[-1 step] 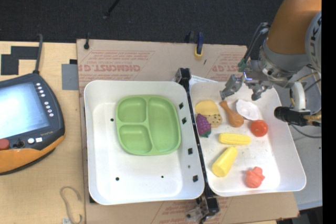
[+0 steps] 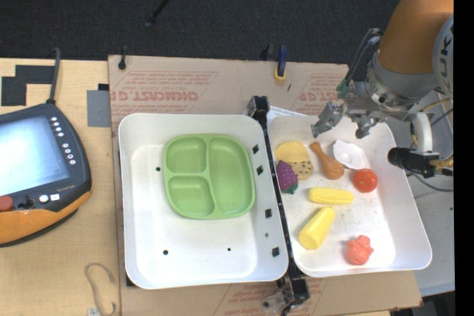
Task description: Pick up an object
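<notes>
The gripper [image 2: 344,122] hovers with fingers spread and holding nothing above the right bin [image 2: 415,233], near a toy drumstick [image 2: 326,160]. Approach step; next it likely must descend onto one toy.

Light falls evenly from above, bright on the bench and soft enough that shadows stay short and faint. The two white bins [image 2: 200,263] reflect strongly and come close to washing out along their rims. The green plate [image 2: 208,176] shows a mild sheen. The screen of the handheld pendant [image 2: 33,170] at the left glares pale blue-white, with no detail readable. The far floor is dark, cables barely visible on it. Focus is moderate throughout; small toys look slightly soft, and the orange arm [image 2: 415,22] at the right is a little blurred.
</notes>
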`<state>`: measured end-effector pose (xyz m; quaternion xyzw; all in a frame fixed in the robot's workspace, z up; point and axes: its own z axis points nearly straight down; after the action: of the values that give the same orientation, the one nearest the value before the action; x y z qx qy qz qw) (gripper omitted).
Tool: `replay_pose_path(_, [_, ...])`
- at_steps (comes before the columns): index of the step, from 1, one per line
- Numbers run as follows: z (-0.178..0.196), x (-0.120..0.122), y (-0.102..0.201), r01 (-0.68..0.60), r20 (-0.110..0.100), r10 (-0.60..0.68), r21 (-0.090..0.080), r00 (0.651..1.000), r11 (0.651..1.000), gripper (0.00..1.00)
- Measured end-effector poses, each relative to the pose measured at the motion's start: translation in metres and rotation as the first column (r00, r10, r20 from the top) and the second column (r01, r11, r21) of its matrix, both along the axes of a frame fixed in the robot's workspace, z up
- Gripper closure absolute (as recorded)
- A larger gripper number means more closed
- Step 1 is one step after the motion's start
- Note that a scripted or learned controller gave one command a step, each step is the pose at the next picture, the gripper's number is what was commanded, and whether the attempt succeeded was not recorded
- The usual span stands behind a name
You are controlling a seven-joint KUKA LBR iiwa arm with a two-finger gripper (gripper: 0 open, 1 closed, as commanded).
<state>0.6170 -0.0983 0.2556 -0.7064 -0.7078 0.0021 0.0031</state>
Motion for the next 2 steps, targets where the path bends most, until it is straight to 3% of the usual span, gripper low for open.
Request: replay_pose_path(2, [-0.118,-0.008,-0.002,0.001,-0.006,-0.001,0.001,1.0,1.0,0.0])
